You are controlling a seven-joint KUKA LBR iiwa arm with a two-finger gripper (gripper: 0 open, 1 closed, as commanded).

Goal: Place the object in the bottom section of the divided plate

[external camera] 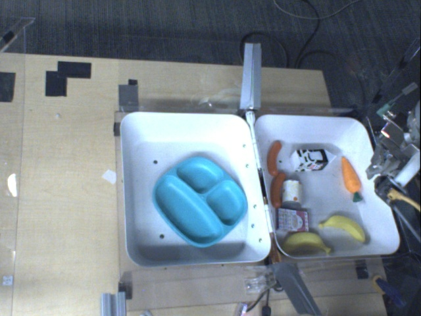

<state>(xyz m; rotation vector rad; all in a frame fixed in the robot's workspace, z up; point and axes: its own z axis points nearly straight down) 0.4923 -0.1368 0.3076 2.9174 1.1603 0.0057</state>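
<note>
1. Two white bins sit side by side on the bench; the left bin holds the blue divided plate, which lies turned at a slant near the bin's middle.
2. That plate has three sections: one long section running along its 7 o'clock side, and two smaller ones, at about 12 o'clock and 3 o'clock. Nothing lies in any of them.
3. Which object the task means cannot be told; all loose items lie in the right bin, at 3 o'clock from the plate.
4. Near the wall between the bins lie two reddish sausages, one above the other, with a small white cylinder just beside the lower one.
5. A black-and-white item lies toward 12 o'clock in that bin, and a carrot toward 3 o'clock.
6. A small printed box lies below the cylinder; one banana is at 6 o'clock, a second banana at 5 o'clock.
7. The gripper hangs at the right bin's 3 o'clock rim, just beside the carrot; how far its claw is spread cannot be told, and nothing is seen in its hold.
</note>
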